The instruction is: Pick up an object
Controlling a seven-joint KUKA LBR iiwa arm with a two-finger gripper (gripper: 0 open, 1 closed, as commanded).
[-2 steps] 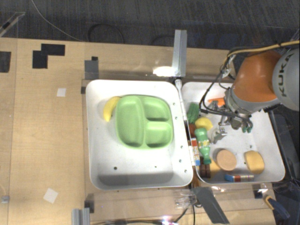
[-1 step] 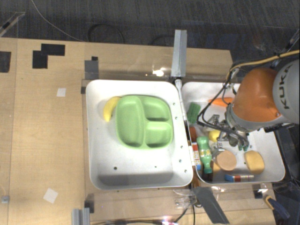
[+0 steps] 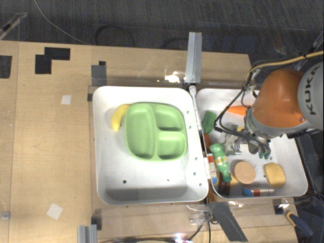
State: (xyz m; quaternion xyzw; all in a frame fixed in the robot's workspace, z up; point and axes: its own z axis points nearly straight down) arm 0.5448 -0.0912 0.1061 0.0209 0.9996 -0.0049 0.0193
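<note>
Two white bins [image 3: 101, 151] on the desk [image 3: 45, 151], one green divided tray [image 3: 154, 130] and one banana [image 3: 119, 116] far left of the claw [image 3: 248, 147], one green bottle [image 3: 221, 161], one tan disc [image 3: 245, 172], one yellow sponge [image 3: 275, 174] just below it.

End effector [image 3: 249, 147] fingers hidden under the arm [image 3: 277, 103]; orange item [image 3: 234, 111] partly covered.

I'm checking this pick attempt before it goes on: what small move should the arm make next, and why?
Probably lower straight down: the gripper hangs above the right bin, with the round tan disc and green bottle just below it, and nothing seen between its fingers.
</note>
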